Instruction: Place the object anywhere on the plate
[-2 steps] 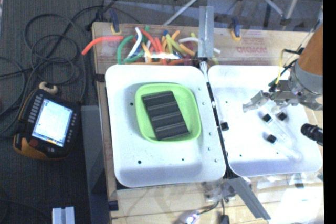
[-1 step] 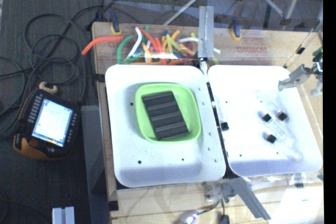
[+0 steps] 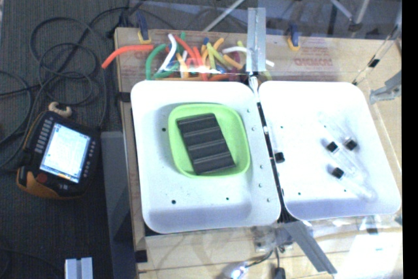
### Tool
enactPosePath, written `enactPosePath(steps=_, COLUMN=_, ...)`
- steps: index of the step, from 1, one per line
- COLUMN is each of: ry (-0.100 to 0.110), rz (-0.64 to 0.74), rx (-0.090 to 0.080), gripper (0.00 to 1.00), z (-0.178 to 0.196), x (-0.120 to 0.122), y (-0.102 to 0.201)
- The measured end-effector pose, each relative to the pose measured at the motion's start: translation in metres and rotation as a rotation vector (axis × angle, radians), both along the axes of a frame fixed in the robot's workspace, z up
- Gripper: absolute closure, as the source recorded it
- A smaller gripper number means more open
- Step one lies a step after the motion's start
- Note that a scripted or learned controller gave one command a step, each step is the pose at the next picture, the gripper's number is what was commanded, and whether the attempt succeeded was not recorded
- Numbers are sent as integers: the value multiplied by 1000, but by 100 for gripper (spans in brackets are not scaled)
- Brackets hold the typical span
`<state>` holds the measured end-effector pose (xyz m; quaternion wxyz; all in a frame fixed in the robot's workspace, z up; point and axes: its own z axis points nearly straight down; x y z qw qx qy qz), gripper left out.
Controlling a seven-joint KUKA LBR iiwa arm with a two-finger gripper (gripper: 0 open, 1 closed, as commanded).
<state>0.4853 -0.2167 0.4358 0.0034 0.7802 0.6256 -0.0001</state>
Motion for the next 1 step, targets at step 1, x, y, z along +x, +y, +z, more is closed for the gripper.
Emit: enactPosePath(steps=1, ry=5, rz=-67, rx=5, gripper=0, z=-146, x=-1, y=1)
